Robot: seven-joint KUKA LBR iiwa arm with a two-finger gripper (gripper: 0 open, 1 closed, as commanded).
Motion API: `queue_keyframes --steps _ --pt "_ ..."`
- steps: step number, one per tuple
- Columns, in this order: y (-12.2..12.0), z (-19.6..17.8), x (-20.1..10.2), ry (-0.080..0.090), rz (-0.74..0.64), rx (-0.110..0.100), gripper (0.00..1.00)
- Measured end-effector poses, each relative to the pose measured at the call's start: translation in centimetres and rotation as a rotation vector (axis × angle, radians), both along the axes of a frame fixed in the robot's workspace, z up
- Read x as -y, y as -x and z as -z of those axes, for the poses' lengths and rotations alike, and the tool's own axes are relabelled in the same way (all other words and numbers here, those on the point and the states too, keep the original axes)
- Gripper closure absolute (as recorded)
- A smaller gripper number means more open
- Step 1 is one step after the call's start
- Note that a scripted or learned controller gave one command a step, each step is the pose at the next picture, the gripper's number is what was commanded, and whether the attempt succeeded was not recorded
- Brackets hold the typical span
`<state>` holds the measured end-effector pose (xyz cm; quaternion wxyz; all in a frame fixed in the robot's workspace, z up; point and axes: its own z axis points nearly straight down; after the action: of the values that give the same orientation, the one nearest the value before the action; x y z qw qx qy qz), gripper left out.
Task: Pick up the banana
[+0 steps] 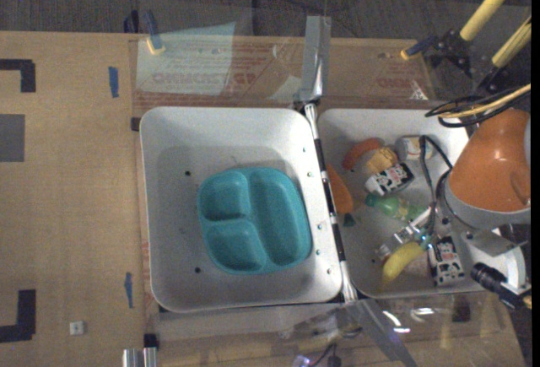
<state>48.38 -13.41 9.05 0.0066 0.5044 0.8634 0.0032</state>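
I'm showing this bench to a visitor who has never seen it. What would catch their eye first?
Probably the teal divided plate, alone in the middle of the left bin. Next, the arm's orange band looming over the right bin, where small toys crowd together: a yellow banana near the front edge, a carrot against the left wall, and a black-and-white cow.

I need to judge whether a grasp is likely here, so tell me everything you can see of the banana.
The banana is a small yellow, smooth, toy-like piece lying flat and slanted on the floor of the right bin, near its front edge, its upper end toward the gripper. The arm's metal parts sit right at that upper end; whether they touch it cannot be told. A green item lies just behind, a black-and-white one to its right.
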Motion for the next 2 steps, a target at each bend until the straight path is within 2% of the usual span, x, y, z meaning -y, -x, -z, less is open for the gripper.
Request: queue_keyframes --steps 1,2 --pt "-0.30 -1.12 0.28 0.008 0.003 0.013 1.00" --pt "-0.30 -1.12 0.28 0.008 0.003 0.013 0.00"
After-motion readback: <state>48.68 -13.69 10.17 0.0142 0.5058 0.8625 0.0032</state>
